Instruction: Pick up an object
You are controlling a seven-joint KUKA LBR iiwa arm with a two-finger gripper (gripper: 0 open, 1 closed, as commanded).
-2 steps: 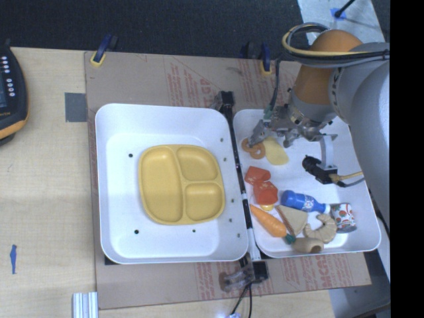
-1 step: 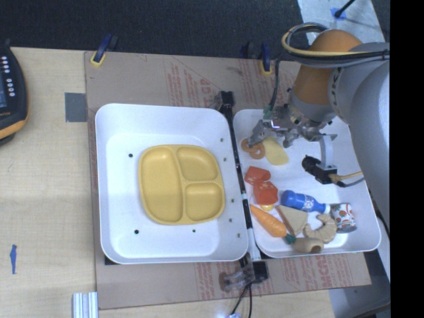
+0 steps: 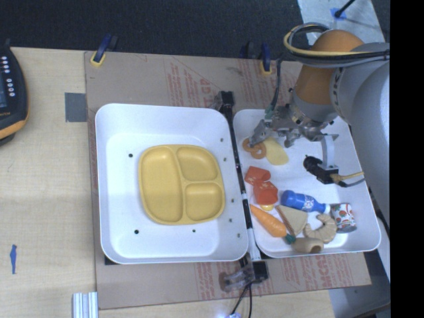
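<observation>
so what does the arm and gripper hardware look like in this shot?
The arm is a bulky light-grey body with a rounded orange band above the wrist. A yellow-and-black cable loops around the top of that band. Below it, the gripper is a cluster of bare metal and dark parts with thin wires running to it. No readable markings.

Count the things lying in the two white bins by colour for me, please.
Yellow: 2, divided plastic plate, pale oval piece
Red: 2 blocks
Orange: 2, carrot, ring
Blue: 1 bottle
Tan: 2 pieces
Total: 9
</observation>
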